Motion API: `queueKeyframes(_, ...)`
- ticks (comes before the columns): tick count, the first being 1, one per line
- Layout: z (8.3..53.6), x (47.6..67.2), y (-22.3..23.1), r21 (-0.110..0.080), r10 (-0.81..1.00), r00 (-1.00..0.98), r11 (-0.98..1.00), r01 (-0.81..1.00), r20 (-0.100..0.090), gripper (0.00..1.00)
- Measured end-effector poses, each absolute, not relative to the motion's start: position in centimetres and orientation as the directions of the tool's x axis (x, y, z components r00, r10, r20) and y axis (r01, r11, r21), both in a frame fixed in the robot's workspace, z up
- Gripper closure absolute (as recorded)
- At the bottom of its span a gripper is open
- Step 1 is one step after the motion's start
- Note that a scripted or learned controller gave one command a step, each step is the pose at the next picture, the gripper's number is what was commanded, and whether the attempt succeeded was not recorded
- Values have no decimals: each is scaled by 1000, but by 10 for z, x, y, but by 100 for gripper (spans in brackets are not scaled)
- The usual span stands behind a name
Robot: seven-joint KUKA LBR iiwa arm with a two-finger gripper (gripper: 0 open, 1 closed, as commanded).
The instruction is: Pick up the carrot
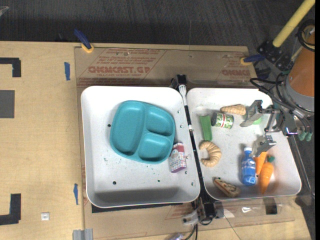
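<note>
Your gripper (260,129) hangs spread and empty just above the carrot (266,173) at lower right, positioned to descend.

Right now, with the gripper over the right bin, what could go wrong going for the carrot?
The carrot lies close beside the blue bottle, so the gripper may knock or grab the bottle instead. The carrot also sits near the right bin's rim, which could block a finger.
</note>
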State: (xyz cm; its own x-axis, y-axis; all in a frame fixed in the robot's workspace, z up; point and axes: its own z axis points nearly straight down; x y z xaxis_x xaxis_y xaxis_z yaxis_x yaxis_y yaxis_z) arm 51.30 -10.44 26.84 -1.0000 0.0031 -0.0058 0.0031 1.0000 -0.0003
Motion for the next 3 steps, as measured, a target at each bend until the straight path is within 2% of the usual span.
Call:
queueKeyframes(1, 257, 518, -156, -3, -129, -992, 992, -129, -7, 0)
queueKeyframes(2, 98, 544, -200, -4, -205, -979, 979, -205, -11, 0)
queueKeyframes(3, 107, 546, -197, -4, -207, -978, 978, -206, -15, 100)
